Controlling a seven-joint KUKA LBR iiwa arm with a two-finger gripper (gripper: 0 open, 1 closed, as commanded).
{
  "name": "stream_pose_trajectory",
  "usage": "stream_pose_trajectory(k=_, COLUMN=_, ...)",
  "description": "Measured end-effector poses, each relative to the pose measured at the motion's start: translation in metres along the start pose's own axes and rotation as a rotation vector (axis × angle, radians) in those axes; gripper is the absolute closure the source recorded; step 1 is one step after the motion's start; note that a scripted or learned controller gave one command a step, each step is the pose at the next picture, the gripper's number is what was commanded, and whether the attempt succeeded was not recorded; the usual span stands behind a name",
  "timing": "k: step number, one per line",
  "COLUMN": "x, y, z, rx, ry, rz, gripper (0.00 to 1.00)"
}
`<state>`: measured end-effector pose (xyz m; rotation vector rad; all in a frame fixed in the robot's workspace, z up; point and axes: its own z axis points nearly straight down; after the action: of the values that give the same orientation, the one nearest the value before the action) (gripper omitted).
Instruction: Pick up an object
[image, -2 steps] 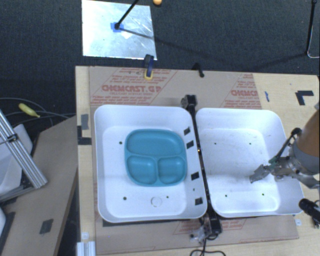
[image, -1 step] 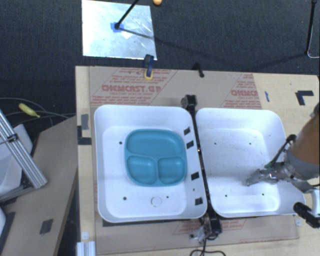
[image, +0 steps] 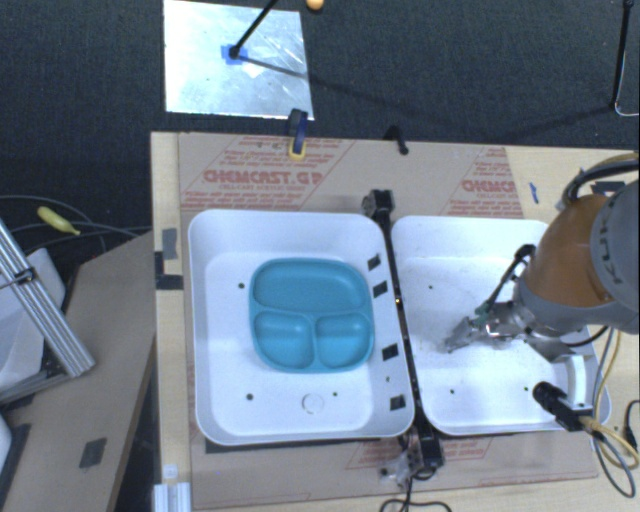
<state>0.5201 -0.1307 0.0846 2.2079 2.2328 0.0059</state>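
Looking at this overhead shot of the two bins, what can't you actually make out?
- Pincer over the right bin: too small and blurred to tell whether it is open or shut, or whether anything sits in it.
- Floor of the right bin under the arm: hidden by the arm in the camera view.
- Small round mark below the blue divided tray in the left bin: too faint to identify.

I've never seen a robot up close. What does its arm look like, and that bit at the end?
The arm is thick and rounded, grey with a wide orange band above the wrist. Black cables curve along it. Its hand is small, metallic grey and narrows toward thin fingers, with some dark parts and wiring behind them.
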Motion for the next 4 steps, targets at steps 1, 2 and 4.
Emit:
stream_pose_trajectory(k=1, x=0.05, y=0.002, z=-0.237, rx=-0.016, ry=-0.002, rz=0.001, gripper=0.0)
stream_pose_trajectory(k=2, x=-0.023, y=0.009, z=-0.046, rx=0.006, ry=-0.003, rz=0.014, gripper=0.0)
stream_pose_trajectory(k=4, x=0.146, y=0.079, z=-0.1, rx=-0.002, ry=0.001, rz=-0.001, gripper=0.0)
